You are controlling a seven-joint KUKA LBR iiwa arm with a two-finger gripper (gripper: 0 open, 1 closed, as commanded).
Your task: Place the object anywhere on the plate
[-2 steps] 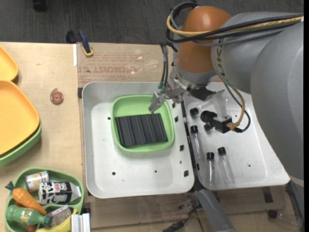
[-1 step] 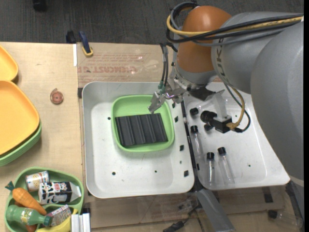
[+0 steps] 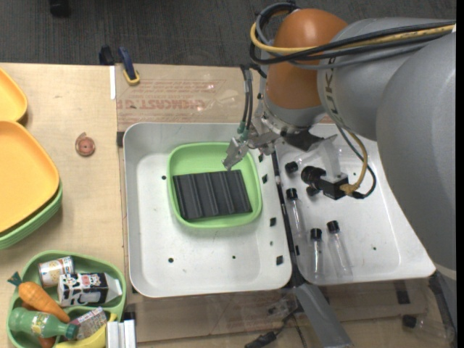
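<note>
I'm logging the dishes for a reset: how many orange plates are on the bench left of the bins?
2. One orange plate is cut off at the upper left edge; a larger orange plate sits below it, stacked on a green plate. More may lie out of frame.

Dark ribbed slab (image 3: pixel 212 195) flat on green plate (image 3: pixel 179 160), left bin.

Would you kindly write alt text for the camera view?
A dark ribbed object lies on a green plate in the left white bin. The gripper hangs over the plate's far right edge.
</note>
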